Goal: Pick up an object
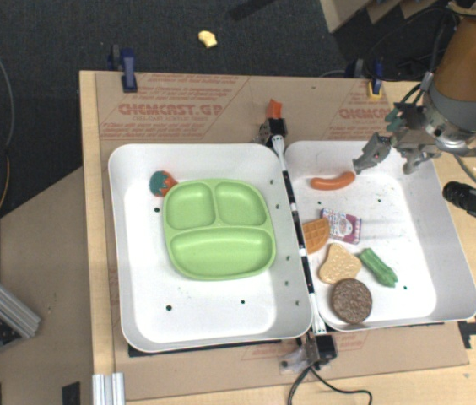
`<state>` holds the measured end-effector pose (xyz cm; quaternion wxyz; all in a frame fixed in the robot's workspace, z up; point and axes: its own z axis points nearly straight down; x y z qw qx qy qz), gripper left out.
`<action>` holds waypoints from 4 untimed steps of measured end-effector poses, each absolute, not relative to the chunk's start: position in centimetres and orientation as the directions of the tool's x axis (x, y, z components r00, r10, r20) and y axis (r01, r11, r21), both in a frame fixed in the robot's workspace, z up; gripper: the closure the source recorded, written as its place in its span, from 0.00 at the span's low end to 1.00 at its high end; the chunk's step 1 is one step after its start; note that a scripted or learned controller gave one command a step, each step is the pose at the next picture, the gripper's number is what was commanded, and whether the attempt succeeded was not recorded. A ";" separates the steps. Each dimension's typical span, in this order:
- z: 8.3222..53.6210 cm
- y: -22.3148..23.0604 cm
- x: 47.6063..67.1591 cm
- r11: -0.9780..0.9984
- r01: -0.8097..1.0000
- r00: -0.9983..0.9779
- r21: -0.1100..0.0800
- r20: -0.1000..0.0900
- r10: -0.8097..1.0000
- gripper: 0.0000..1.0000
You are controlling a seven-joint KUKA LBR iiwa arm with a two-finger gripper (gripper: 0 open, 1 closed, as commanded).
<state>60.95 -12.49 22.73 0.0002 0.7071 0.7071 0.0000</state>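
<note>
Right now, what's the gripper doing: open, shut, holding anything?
Gripper: open, holding nothing, above the far edge of the right bin, just right of the sausage.

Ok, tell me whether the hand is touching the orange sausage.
Cannot tell. In the camera view, the hand has its tip just up-right of the sausage, but the slanted view does not plainly show contact or a gap.

A single camera sits high above the bench, looking down at a slant. Both white bins fit in frame, at middling distance.
</note>
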 end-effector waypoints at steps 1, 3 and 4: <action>9.4 -12.1 55.6 -0.004 1.000 0.004 -0.008 0.000 1.000 0.00; 8.6 -13.9 52.2 -0.004 1.000 0.004 -0.007 0.004 1.000 0.00; 8.7 -14.8 56.9 0.001 1.000 -0.001 0.007 -0.003 1.000 0.00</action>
